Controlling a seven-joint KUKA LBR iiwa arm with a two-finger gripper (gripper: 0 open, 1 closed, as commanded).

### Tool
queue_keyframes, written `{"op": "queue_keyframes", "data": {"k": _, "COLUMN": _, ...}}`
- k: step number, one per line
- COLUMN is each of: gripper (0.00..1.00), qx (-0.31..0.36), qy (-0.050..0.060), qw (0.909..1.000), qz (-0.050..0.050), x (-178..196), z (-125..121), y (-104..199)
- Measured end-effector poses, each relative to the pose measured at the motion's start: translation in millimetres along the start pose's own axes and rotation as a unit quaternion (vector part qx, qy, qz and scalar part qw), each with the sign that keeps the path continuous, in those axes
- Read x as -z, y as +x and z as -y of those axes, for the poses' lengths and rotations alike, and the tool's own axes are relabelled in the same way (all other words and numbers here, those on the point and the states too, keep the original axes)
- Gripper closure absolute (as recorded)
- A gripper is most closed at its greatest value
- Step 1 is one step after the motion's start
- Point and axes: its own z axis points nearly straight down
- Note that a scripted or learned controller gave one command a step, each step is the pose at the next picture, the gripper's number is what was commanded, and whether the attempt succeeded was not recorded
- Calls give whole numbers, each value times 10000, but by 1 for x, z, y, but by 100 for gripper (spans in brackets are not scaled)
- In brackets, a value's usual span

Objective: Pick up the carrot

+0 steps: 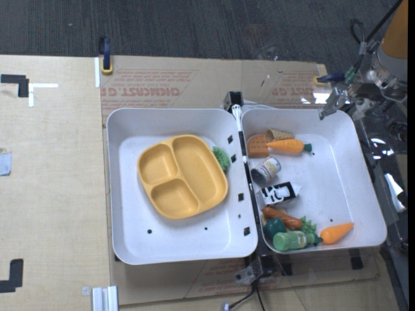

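Two orange carrots lie in the right bin (350, 173). One carrot (285, 146) rests near the back left with its green end pointing right. The other carrot (336, 232) lies at the front right corner. A thinner red-orange carrot-like piece (283, 217) sits near the front left. My gripper (340, 107) hangs over the bin's back right corner, open, with nothing between its fingers. It is well apart from every carrot.
Beside the back carrot are a bread slice (257, 144) and a cone (280, 134). A small can (266, 170), a black-and-white item (280, 192) and a green bottle (290, 240) share the right bin. The left bin (130, 238) holds a yellow divided plate (183, 175) and a green toy (222, 157).
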Motion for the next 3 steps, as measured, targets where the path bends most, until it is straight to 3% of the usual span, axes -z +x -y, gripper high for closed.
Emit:
{"op": "queue_keyframes", "data": {"k": 1, "gripper": 0, "qx": -343, "qy": 10, "qw": 9994, "qz": -7, "x": -104, "z": -14, "y": 47}}
{"op": "queue_keyframes", "data": {"k": 2, "gripper": 0, "qx": -768, "qy": 14, "qw": 9970, "qz": -6, "x": -152, "z": 4, "y": 46}}
{"op": "queue_keyframes", "data": {"k": 3, "gripper": 100, "qx": -753, "qy": 12, "qw": 9972, "qz": 3, "x": -142, "z": 3, "y": 45}}
